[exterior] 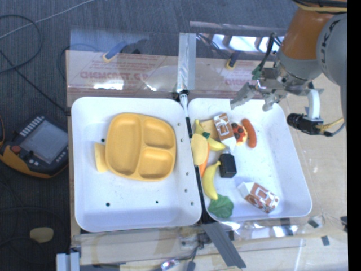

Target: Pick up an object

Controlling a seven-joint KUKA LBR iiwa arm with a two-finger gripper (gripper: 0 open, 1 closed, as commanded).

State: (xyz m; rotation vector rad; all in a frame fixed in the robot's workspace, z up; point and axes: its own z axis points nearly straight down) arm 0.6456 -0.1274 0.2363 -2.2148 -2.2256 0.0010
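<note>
The right bin (287, 151) holds several toy foods: a red sausage (250, 133), a brown-and-white carton (223, 126), a black block (227, 165), a yellow pear-like fruit (199, 148), a banana (210, 180), a green broccoli (221, 206) and a second carton (260, 196). My gripper (251, 101) hangs over the far edge of this bin, just beyond the sausage and the first carton. Its fingers are spread open and nothing is between them.
The left bin (84, 196) bears a yellow divided plate (140, 146) with a pale yellow piece (100, 157) at its left side. A handheld pendant (39, 145) lies on the floor at the left. A clear wall stands behind both bins.
</note>
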